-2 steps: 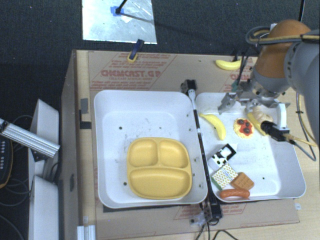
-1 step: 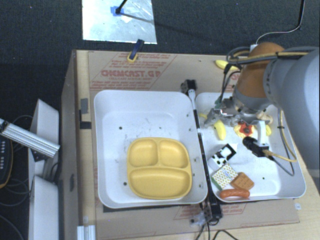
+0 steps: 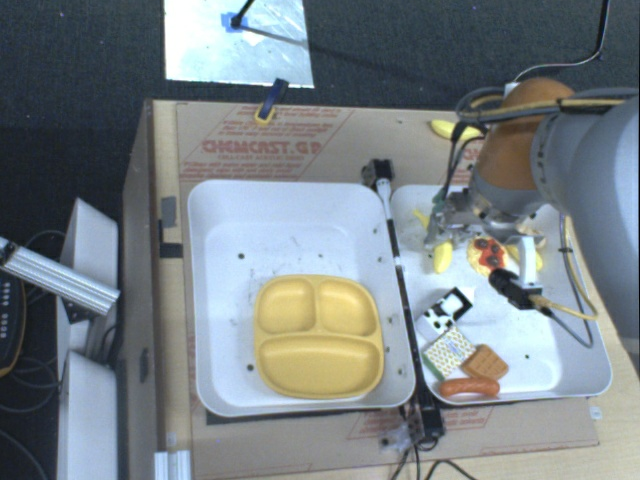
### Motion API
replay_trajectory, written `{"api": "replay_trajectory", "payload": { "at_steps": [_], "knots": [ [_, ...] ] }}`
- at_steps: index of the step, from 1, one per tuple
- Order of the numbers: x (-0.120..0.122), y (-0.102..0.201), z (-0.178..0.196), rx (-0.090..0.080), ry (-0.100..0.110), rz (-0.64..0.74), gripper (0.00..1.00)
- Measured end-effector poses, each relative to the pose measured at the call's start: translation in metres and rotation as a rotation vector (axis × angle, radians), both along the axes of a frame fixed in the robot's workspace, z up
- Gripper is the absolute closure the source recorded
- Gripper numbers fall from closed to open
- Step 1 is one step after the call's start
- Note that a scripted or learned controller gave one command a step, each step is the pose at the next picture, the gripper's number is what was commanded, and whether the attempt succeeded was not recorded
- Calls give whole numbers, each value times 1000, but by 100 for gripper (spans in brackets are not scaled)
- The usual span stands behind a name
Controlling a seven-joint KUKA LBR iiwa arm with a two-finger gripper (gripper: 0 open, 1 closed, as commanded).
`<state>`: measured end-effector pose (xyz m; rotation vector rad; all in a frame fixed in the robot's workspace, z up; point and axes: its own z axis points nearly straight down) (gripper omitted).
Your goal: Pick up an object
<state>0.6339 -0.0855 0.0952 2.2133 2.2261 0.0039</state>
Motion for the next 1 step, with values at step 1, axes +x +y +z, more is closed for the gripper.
{"api": "replay_trajectory", "payload": {
  "at_steps": [1],
  "knots": [
    [-46,56,90,1,-1,-1,100]
  ]
}}
